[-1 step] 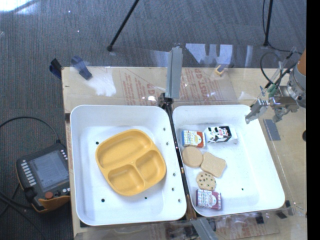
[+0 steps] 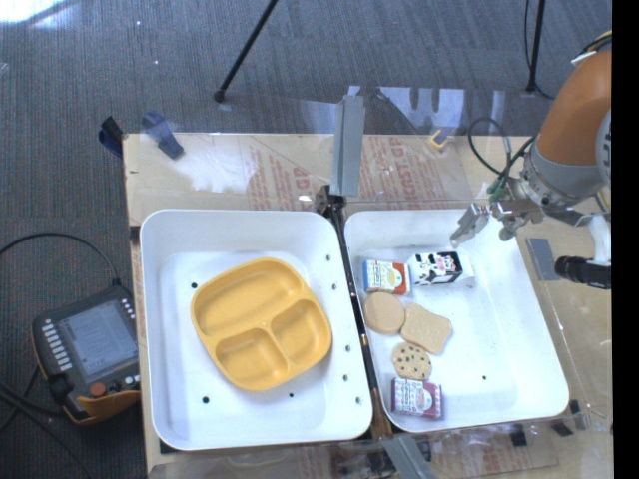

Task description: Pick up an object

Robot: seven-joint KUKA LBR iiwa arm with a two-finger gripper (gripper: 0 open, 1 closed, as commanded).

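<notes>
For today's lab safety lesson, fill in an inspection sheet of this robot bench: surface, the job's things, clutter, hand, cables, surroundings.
Surface: bench bearing left bin and right bin, side by side.
Job's things: in the right bin, cow carton, small box, round cracker, toast piece, chip cookie, red packet.
Clutter: yellow divided plate in the left bin.
Hand: hand above the right bin's far edge, holding nothing seen.
Cables: black cable by the arm; another on the floor at left.
Surroundings: pendant on grey carpet, stand legs behind.
</notes>
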